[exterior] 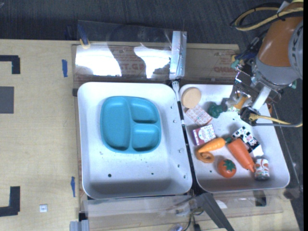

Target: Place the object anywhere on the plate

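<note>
Camera view: blue plate (130, 124) in left bin (91, 172), hand (239, 103) over right bin (279, 177).

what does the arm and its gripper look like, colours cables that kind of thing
The arm enters at the upper right: a rounded orange band above a grey wrist section. Yellow cables loop beside it near the top edge. Below the wrist sits a cluster of metallic and black hardware with small blue fittings, leading to the gripper, which looks pale with dark parts. A thin yellowish line runs off to the right.

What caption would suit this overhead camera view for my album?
Robot hand over the right bin of toy food; blue plate waits in the left bin.
</note>
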Controlling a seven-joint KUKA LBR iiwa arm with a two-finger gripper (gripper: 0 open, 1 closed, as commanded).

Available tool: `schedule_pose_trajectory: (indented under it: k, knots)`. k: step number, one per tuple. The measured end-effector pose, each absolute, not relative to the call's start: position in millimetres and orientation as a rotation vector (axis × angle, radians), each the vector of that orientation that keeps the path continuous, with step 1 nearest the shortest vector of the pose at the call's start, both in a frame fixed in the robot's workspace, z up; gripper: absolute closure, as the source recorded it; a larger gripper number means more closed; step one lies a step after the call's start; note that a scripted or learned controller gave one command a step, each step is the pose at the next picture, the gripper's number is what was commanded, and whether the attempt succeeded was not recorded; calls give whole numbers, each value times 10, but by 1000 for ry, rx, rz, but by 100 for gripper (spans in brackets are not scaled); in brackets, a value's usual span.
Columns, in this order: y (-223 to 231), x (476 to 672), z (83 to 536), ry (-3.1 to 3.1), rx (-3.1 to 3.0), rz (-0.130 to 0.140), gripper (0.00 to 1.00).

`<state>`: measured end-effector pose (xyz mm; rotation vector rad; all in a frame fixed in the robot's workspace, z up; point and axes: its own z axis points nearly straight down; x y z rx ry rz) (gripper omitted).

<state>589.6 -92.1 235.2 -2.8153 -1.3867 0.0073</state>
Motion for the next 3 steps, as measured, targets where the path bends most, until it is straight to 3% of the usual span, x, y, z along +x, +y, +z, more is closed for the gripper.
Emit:
schedule_pose_trajectory:
  k: [1,2,3]
  knots:
    - [-231,6280,1819,-1232,-2886,7,100]
    - [-250,6287,1842,-1230,-2889,3,0]
    - [599,6088,1842,-1388,-2813,5,0]
